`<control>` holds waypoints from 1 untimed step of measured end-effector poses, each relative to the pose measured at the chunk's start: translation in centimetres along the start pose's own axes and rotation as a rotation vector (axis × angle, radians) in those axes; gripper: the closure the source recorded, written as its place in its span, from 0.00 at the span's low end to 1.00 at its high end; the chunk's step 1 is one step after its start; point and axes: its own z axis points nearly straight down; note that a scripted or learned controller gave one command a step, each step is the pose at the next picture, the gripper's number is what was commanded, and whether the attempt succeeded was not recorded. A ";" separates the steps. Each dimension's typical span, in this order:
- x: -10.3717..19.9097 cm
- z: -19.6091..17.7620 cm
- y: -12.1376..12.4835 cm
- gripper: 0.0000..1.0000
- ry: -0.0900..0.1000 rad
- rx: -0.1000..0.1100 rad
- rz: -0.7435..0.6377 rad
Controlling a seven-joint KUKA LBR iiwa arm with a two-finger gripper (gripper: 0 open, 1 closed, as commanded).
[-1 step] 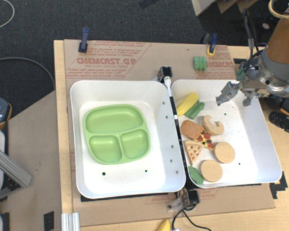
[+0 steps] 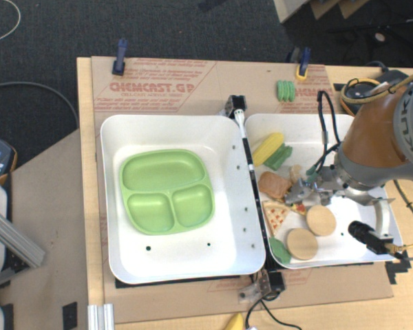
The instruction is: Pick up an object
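Note:
The right bin (image 2: 310, 124) holds several toy foods: a yellow corn cob (image 2: 268, 147), a dark green piece (image 2: 280, 158), a brown chunk (image 2: 273, 184), a pizza slice (image 2: 275, 216), two tan round discs (image 2: 321, 221) (image 2: 302, 243) and a green piece (image 2: 280, 249). My gripper (image 2: 304, 190) is low in this bin, just right of the brown chunk and above the pizza slice. The wrist hides its fingers. The arm with its orange band (image 2: 375, 136) comes in from the right.
In the left bin (image 2: 117, 184) lies a light green divided plate (image 2: 167, 190). A black rod (image 2: 245, 150) runs along the seam between the bins. A small green block (image 2: 286, 90) sits on the cardboard behind the right bin. Clamps hold the board's far edge.

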 end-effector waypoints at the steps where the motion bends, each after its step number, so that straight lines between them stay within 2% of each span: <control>1: 2.2 1.0 -4.1 0.00 -0.017 -0.048 0.008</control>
